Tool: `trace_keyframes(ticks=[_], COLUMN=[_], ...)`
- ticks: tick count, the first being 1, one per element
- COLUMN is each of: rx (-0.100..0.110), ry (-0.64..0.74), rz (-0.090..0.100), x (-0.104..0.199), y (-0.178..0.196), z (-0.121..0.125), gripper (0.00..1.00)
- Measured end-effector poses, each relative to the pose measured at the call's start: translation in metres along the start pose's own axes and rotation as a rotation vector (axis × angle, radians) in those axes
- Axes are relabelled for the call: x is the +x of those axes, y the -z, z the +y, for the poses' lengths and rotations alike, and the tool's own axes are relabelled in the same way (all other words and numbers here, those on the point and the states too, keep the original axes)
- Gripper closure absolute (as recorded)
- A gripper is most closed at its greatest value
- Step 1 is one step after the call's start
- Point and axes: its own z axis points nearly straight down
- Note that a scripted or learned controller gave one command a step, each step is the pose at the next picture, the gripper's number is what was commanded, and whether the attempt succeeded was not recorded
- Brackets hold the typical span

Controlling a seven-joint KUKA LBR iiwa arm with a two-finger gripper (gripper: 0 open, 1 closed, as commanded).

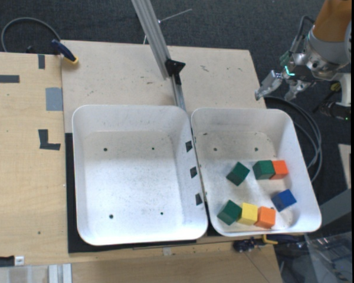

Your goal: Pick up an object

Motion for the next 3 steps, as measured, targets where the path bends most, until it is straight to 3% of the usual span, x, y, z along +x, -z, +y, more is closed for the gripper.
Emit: trace_keyframes(ticks=[1,3], rx=[-0.005,0.002], ry=[0.001,0.001], rz=[-0.002,-0.001], x=[0.000,-0.007], y=[0.004,-0.116], z=[0.001,-0.007], gripper=[0.00,0.00])
